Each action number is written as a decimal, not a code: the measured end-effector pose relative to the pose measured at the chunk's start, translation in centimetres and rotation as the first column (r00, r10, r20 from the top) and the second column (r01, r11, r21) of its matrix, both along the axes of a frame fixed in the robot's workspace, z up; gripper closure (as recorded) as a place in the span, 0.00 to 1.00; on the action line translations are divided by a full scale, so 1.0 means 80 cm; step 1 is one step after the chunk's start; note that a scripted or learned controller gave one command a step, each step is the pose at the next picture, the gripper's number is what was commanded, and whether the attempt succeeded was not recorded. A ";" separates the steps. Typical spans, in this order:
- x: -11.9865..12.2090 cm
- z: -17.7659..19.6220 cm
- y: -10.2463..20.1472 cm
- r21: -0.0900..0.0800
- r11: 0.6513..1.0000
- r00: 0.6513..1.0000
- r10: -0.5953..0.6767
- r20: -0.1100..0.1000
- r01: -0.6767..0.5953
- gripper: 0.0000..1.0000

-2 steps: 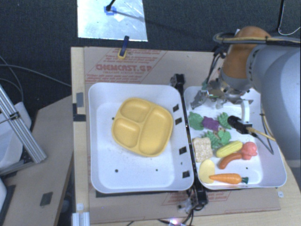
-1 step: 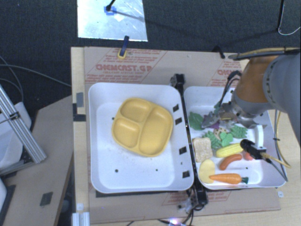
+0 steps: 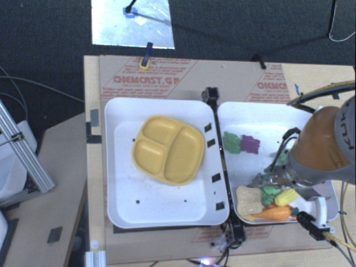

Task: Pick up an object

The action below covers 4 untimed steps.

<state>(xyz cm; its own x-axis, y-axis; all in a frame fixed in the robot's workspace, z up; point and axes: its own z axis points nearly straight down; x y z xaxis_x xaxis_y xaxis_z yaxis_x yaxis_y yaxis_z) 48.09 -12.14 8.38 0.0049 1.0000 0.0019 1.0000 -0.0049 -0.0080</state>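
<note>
Pick: not yet done; my gripper (image 3: 273,183) low in right bin (image 3: 261,115), grip state unreadable, green toy (image 3: 269,194) and corn (image 3: 286,196) just beneath, 0 items visibly lifted.

The single grey arm with its orange band (image 3: 321,141) is seen entering from the right side of the camera view, foreshortened under the overhead camera. Its wrist is pointed steeply downward, and the bulky orange section is placed directly above the metal two-finger tool (image 3: 273,183), so that most of the tool is hidden. Black cables are looped along the wrist's left side. The tool's tip is lowered close to the surface beneath it.
</note>
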 end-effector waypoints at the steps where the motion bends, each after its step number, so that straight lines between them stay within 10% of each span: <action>1: 0.078 0.223 -0.019 -0.008 1.000 0.999 0.010 0.031 -0.010 0.00; 2: 0.058 0.062 -0.112 -0.003 1.000 1.000 0.000 0.003 0.000 0.00; 3: 0.139 -0.002 -0.072 -0.003 1.000 1.000 0.014 0.011 -0.014 0.00; 4: 0.075 0.000 -0.109 -0.003 1.000 1.000 0.002 0.006 -0.002 0.00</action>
<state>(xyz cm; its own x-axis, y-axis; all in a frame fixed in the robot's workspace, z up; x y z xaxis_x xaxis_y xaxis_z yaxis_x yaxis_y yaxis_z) 54.11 -20.88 8.41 0.0028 1.0000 -0.0008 1.0000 -0.0028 -0.0020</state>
